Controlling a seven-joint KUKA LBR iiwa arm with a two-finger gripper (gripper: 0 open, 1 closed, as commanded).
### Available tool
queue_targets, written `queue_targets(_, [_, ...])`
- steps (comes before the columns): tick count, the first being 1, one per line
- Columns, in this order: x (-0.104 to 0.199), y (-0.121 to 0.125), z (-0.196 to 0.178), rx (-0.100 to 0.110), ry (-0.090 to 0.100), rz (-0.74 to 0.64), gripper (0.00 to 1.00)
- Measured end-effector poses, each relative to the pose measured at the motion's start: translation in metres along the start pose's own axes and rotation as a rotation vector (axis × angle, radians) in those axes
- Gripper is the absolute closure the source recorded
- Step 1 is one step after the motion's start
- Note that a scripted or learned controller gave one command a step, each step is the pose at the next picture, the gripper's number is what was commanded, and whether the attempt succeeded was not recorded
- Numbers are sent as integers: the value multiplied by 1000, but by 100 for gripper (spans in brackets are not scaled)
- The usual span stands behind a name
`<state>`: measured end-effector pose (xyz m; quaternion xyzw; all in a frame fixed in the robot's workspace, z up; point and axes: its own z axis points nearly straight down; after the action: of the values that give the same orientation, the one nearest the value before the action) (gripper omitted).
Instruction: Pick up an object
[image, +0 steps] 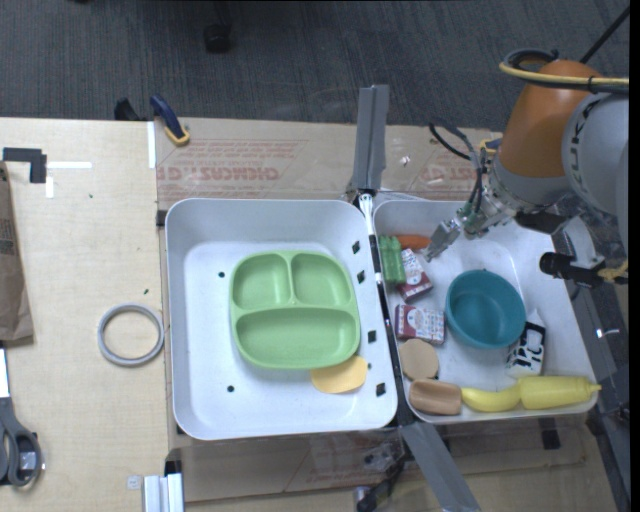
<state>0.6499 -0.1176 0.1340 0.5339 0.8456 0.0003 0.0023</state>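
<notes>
The gripper (440, 238) hangs over the right bin (572, 330), just up-left of the round teal bowl (485, 309); its finger spread and any hold cannot be told

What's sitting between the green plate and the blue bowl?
In the camera view, small snack packets lie between the green plate and the blue bowl, past the bins' walls.

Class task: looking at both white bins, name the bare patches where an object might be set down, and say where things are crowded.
Left bin: bare floor rings the green divided plate, widest toward its left wall; the yellow disc sits by the plate's near edge. Right bin: crowded around the teal bowl, cartons and banana; a bare strip lies along its far wall under the gripper.
</notes>
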Motion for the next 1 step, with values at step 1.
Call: queue_targets(1, [-27, -65, 42, 4, 3, 172, 0])
